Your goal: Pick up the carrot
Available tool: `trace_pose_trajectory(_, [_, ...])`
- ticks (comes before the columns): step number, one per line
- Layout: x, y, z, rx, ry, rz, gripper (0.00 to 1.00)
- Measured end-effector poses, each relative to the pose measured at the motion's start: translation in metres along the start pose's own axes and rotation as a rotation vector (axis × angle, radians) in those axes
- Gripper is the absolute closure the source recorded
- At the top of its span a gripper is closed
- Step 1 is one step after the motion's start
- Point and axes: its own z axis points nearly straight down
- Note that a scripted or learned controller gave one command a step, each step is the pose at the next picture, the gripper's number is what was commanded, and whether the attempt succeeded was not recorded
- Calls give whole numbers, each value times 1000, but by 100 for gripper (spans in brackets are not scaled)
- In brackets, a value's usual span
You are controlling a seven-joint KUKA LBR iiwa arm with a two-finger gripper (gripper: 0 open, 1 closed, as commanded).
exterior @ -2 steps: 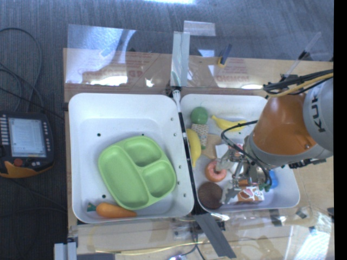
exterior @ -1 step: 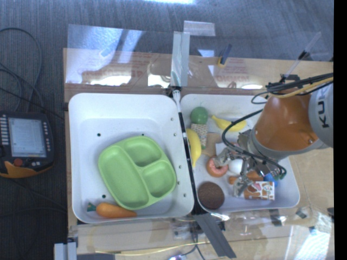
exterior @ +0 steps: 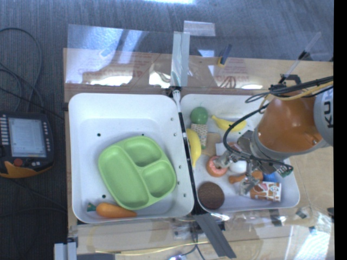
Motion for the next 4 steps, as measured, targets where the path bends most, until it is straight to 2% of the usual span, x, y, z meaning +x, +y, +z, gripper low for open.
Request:
trace_pose_trajectory(1, [-8,1,-12,5,-17,-5,100])
trace_pose_trajectory(2, [-7,2,-11,2,-15,-5,0])
trace_pose_trajectory(3, [-32,-64,-10,-34,28,-60,0])
trace_pose_trajectory(4, [3,-38,3,-6,0,-46,0])
